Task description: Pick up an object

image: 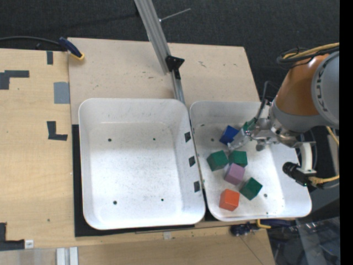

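Observation:
Several small blocks lie in the right bin (292, 203): a blue one (228, 134), two green ones (217, 160) (239, 158), a purple one (234, 173), another green one (251, 187) and an orange one (229, 199). My gripper (244, 137) reaches in from the right and hangs low over the bin, just right of the blue block and above the green pair. The grey wrist and orange band sit behind it at the right edge. No block shows clearly in its grasp.
The left bin (88, 148) stands beside the right one, sharing a raised middle wall. A slanted metal rail (157, 32) crosses the bench at the back. Black cables (300, 173) hang off the arm over the right bin's right rim.

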`<move>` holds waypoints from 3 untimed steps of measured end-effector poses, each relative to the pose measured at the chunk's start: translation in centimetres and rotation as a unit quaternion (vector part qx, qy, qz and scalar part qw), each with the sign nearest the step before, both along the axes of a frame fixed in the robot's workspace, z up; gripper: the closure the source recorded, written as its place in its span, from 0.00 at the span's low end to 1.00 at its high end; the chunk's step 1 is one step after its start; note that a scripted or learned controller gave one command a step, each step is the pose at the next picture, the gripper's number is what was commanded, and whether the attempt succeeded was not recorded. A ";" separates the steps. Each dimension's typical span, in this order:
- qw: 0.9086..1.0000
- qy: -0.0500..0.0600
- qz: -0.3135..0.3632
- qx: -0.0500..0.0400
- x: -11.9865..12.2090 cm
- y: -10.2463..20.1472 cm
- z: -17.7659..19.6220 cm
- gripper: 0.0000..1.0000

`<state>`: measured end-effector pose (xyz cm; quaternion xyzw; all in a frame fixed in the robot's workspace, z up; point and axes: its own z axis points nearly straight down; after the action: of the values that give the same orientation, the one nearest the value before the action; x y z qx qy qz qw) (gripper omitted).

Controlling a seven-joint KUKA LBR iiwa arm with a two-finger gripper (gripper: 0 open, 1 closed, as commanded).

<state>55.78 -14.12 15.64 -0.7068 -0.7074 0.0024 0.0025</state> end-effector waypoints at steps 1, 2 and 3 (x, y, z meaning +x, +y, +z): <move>1.000 -0.001 -0.001 0.000 -0.5 -0.5 -6.1 0.00; 1.000 -0.002 0.000 0.000 -0.6 -0.5 -6.5 0.00; 1.000 -0.001 0.001 0.001 -0.6 -0.4 -5.6 1.00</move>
<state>55.16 -14.51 10.08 -0.7061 -0.7081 0.0010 0.0021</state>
